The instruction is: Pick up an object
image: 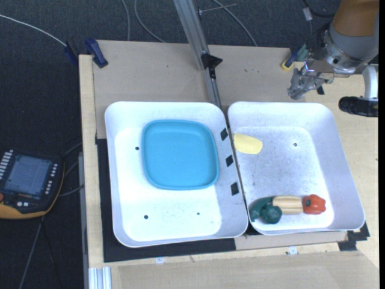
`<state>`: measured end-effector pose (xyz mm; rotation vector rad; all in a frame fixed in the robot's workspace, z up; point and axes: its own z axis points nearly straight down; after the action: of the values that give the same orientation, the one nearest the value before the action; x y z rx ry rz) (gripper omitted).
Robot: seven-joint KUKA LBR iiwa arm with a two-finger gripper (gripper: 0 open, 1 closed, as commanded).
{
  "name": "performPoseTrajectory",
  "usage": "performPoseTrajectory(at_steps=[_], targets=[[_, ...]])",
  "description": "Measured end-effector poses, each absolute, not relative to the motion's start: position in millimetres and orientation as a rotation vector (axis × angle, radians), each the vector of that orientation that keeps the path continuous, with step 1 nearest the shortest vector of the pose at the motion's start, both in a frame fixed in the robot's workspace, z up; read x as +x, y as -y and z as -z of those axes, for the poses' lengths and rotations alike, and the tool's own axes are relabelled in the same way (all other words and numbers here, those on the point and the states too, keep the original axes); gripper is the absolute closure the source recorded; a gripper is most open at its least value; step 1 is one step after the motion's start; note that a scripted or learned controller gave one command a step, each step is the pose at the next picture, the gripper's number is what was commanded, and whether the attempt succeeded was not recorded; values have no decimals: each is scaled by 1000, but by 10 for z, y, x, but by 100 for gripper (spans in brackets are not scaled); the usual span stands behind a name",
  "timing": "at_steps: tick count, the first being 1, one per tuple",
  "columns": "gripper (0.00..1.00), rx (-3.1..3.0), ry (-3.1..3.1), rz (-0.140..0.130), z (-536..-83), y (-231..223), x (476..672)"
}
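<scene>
The right bin (337, 143) holds a yellow lump (247, 144) near its far left corner. Along its near wall lie a dark green piece (266, 212), a tan cylinder (287, 205) and a red piece (313, 204), touching in a row. My gripper (305, 88) hangs beyond the bin's far rim, over the bench, well away from all of these. It stands open with nothing between its fingers.
A blue square plate (180, 154) lies in the left bin (120, 161). A metal pole (195, 29) slants down to the gap between the bins. A blue clamp (96, 53) sits at the bench's far left corner, and a handheld pendant (27, 182) lies on the floor at left.
</scene>
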<state>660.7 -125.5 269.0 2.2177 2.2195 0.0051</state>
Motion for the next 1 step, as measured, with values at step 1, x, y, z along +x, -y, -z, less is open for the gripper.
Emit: performPoseTrajectory(at_steps=[1], targets=[[100,2217,-2226,-2,-2597,741,6518]])
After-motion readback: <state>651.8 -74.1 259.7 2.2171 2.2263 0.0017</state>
